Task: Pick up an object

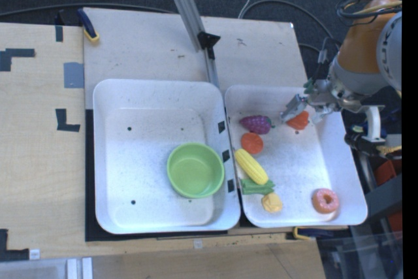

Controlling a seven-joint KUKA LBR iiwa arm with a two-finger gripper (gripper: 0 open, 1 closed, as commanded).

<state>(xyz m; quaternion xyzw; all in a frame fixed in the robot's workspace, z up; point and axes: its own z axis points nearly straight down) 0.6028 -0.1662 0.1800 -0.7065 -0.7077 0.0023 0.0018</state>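
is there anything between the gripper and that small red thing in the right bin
Nothing visible. The gripper is right at the red thing near the right bin's back edge; the grapes lie off to the side, apart from it.

A small red-orange toy (298, 120) sits at about one o'clock in the right bin (339, 166), close to its far wall. It looks lumpy and rounded, its exact kind too small to tell. A purple grape bunch (256, 123) lies at its nine o'clock.

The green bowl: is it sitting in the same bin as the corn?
No, the green bowl sits in the left bin, while the corn lies in the right bin.
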